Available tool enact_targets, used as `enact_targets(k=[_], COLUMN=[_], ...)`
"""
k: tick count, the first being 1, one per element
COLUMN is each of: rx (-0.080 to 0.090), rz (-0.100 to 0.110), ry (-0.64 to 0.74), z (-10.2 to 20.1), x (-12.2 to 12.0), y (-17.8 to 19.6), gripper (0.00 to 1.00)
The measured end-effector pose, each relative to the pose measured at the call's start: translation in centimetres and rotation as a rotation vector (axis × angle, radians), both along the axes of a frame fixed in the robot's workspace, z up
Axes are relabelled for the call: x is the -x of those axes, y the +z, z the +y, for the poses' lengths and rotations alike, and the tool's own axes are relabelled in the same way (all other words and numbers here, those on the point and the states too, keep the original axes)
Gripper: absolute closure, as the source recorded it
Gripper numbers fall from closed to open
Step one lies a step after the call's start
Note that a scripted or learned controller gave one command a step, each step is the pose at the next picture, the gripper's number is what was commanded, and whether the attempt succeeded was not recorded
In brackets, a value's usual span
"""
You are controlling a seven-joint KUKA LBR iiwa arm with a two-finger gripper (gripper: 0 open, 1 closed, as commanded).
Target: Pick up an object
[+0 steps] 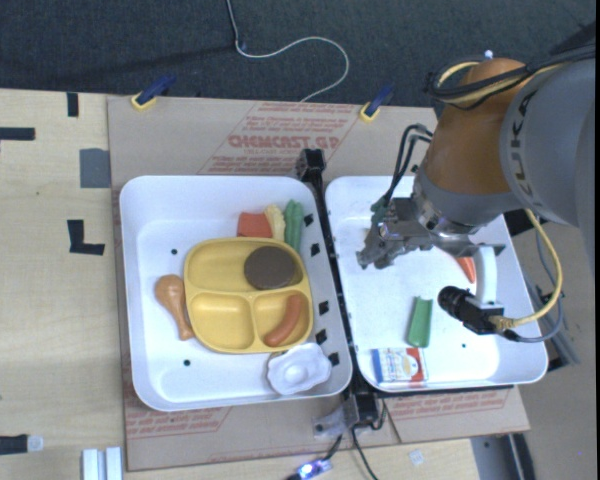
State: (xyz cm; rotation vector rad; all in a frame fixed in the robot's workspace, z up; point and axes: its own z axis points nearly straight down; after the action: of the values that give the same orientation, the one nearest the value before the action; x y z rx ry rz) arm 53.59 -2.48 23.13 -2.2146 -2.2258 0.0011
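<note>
Object for picking, candidates: none yet between the fingers.

Left bin [140, 208], contents, left to right: one toy drumstick [173, 303] at 9 o'clock of the tray; one yellow sectioned tray [215, 313] at centre, carrying one brown patty [270, 266] in its 1 o'clock compartment and one sausage [288, 320] in its 4 o'clock compartment; one small cluster of toy food [270, 222] (orange, pale yellow, green pieces) at 12 o'clock, touching the tray rim; one white moulded piece [298, 371] at 5 o'clock.

Right bin [380, 298], contents, left to right: one small printed carton [398, 365] at 6 o'clock; one green block [419, 321] just above it, near centre; one orange-red piece [467, 266] at 3 o'clock, partly hidden by the arm.

Gripper [380, 248]: low over the right bin at about 10 o'clock, above bare floor. Whether the fingers are spread or closed cannot be told; nothing is visible between them.

Handling note (judgement): the green block lies apart from its neighbours and looks the easiest target. Centre over it, align the fingers across its narrow width, descend squarely, close before lifting.
</note>
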Motion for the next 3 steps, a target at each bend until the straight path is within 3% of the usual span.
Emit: enact_targets(k=[1, 2, 3], rx=[0.001, 0.0, 0.002], rz=[0.002, 0.0, 0.002], ry=[-0.001, 0.001, -0.004], z=[4.7, 9.2, 8.8], x=[-0.6, -1.0, -0.4], y=[-1.4, 0.1, -1.3], gripper=[1.0, 1.0, 1.0])
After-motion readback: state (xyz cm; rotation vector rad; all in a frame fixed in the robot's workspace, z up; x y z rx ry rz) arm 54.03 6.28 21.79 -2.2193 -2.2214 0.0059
